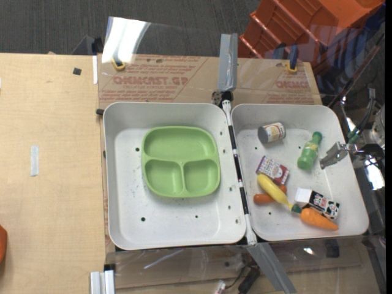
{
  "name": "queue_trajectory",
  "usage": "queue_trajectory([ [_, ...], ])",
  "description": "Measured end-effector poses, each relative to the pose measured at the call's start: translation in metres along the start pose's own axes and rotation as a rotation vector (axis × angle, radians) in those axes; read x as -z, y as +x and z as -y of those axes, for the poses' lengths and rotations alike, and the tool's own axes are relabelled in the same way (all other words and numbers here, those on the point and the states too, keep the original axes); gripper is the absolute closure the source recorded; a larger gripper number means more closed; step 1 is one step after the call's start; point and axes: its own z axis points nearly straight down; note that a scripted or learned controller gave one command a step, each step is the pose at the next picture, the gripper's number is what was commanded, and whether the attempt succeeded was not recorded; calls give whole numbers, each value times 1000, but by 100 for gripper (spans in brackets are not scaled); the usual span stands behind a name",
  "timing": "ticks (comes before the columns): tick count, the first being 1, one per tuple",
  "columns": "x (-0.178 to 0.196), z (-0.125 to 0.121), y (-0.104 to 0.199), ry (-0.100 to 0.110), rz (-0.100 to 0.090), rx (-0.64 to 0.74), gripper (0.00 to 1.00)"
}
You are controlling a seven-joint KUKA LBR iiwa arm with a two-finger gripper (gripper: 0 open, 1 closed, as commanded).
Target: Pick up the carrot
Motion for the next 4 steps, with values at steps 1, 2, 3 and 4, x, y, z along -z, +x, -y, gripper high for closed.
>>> queue_trajectory([
  [1,-89,-119,-18,-1,0,14,0],
  [2,-123,-64,88,-5,1,12,0],
  [3,-125,16,50,0,0,2,0],
  [4,-124,30,-11,-3,-12,-45,0],
])
